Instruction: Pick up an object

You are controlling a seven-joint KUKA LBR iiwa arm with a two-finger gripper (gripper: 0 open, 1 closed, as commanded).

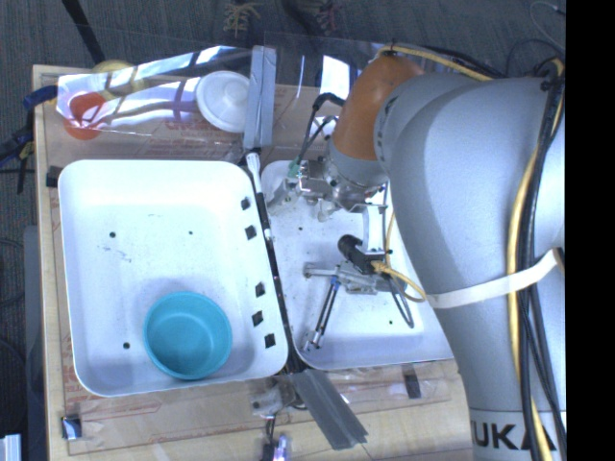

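A blue bowl (188, 334) sits upright in the front part of the left bin (115, 209). My gripper (317, 327) hangs over the right bin (384, 349), well to the right of the bowl and across the wall between the bins. Its thin metal end points down towards the front left of that bin's floor. Nothing shows held at its tip. The grey arm with its orange band (370, 104) covers the right side of that bin.
Behind the bins lie a white round lid (226, 99), a red cup (85, 113) and a clear plastic sheet (154, 84). A row of black clips (259, 286) lines the wall between the bins. A grey metal bracket (327, 411) sticks out at the bench's front.
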